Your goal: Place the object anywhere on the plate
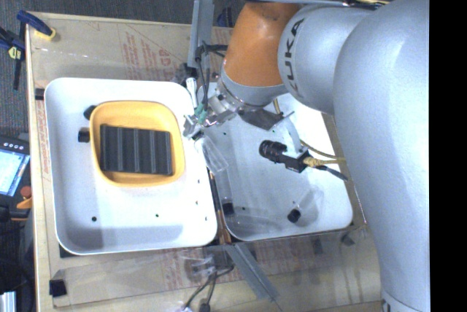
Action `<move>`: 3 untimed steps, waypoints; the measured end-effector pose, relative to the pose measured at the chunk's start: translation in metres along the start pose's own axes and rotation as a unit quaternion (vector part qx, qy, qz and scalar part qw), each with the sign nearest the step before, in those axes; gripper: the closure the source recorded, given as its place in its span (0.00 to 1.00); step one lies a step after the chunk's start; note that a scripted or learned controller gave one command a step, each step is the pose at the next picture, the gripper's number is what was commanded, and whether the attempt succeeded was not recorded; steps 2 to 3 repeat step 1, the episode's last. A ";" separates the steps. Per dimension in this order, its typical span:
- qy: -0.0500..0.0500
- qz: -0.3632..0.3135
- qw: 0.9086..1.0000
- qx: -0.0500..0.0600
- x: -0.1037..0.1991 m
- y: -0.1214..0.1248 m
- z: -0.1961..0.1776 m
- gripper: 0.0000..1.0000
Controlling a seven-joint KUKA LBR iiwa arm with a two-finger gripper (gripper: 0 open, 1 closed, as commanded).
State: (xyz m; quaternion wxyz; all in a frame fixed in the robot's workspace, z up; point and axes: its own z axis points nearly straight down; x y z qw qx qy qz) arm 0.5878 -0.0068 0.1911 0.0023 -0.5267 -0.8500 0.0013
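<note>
I see the grey arm [343, 84] over the right white bin [332, 219]. The yellow plate with dark ribbed insert [137, 146] lies left of my gripper [198, 121], just beside. Perhaps something small and greenish hangs there; the grip I cannot tell.

Yellow plate [139, 112] sits in the left bin [109, 230], a dark ridged object [139, 150] on it; the tool [198, 121] hovers at the plate's right edge.
</note>
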 end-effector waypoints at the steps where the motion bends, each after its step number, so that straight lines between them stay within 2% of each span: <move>1: 0.000 0.000 1.000 0.000 0.000 0.000 0.000 0.00; 3: 0.000 0.000 1.000 0.000 0.000 0.000 0.000 0.00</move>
